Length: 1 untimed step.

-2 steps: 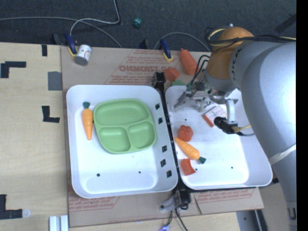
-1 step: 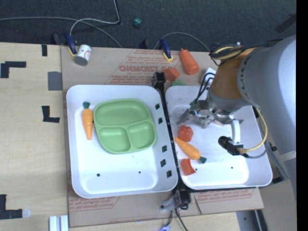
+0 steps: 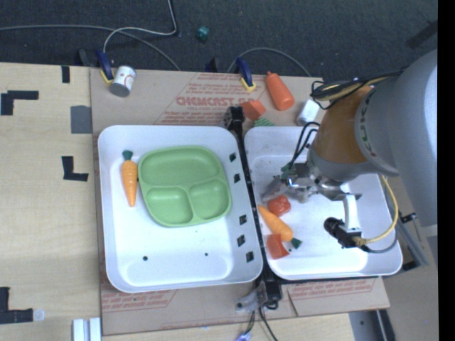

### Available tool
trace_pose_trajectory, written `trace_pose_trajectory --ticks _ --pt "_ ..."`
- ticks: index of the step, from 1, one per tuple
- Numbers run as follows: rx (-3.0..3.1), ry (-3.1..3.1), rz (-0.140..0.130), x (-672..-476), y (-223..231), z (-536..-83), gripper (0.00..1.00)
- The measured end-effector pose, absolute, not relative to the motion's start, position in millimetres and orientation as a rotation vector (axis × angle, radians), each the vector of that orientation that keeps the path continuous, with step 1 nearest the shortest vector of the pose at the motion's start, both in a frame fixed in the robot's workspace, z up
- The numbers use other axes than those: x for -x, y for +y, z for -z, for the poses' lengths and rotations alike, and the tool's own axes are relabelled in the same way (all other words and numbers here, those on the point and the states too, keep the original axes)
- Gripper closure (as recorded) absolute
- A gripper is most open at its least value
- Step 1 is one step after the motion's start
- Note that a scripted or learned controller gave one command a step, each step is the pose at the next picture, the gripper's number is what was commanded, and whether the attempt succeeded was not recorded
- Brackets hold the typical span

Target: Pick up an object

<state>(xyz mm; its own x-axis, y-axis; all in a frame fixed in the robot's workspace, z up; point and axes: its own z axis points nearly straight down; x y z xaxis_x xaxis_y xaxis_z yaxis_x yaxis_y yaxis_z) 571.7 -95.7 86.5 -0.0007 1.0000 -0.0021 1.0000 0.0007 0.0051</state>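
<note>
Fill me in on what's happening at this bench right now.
The grey and orange arm reaches in from the right over the right bin, its tool low near the bin's left side, just above a small red piece. A toy carrot and another red piece lie below it. Nothing is visibly gripped. The left bin holds a green divided plate and a second carrot beside it.
</note>
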Motion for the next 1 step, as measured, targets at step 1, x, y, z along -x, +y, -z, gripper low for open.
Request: trace_pose_trajectory --ticks 1 --pt "-2.219 2.223 0.002 -668.3 -110.4 -92.7 0.00"
